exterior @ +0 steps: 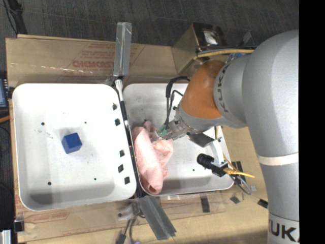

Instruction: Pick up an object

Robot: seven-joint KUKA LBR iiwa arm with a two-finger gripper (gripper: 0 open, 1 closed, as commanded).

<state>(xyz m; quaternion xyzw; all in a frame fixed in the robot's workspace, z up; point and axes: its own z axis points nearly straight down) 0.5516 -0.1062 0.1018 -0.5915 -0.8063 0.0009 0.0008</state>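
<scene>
The shallow white plastic left bin (66, 187) holds a small blue cube (72, 142), sitting left of its centre and well apart from the walls. In the white right bin (147, 98), a crumpled pink cloth (150, 159) lies along the left wall, stretching toward the near edge. The gripper (166, 131) is low over the cloth's far right part, at or just beside the fabric; how wide it stands, and whether it grasps anything, cannot be told. The grey arm (264, 95) with its orange band reaches in from the right.
</scene>
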